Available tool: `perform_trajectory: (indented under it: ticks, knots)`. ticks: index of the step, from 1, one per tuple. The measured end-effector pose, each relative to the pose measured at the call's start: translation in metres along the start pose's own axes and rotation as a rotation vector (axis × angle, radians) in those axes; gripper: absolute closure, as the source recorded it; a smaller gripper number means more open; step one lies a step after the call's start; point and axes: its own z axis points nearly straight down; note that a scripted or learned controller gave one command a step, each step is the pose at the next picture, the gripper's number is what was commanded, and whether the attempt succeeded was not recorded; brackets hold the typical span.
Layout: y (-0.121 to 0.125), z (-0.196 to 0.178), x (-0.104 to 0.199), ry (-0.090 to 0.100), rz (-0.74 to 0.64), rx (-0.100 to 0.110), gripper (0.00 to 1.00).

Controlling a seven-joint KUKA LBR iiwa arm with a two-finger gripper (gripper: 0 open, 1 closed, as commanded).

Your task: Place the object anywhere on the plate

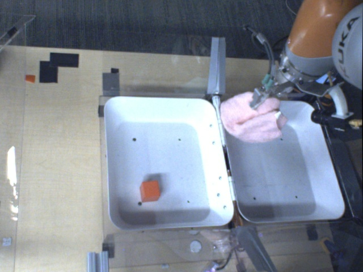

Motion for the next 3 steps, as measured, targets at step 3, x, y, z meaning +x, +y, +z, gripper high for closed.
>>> perform_trajectory:
  ticks: [3]
  knots:
    - [0.025,0.038,0.102,0.001,-0.811,-0.003,1.00]
